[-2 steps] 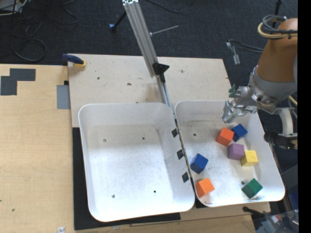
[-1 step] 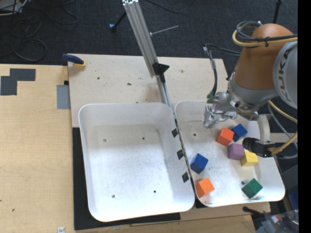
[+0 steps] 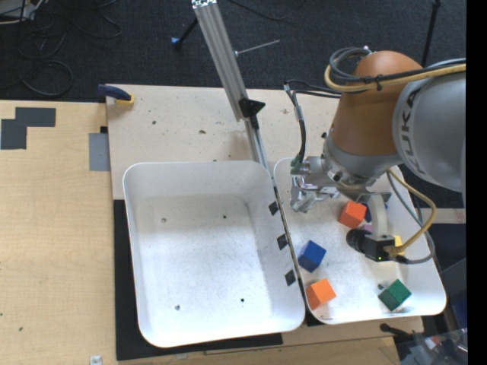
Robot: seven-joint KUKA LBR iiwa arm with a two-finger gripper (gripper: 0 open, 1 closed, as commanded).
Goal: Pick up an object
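Camera view: claw (image 3: pixel 304 198) near right bin's (image 3: pixel 426 306) left edge.

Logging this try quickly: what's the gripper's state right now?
Gripper: low over the right bin, near its left wall; nothing seen between its fingers; open or shut cannot be told. The orange block lies apart, to its right.

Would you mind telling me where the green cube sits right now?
The green cube lies in the right bin, near its front right corner, right of the orange cube.
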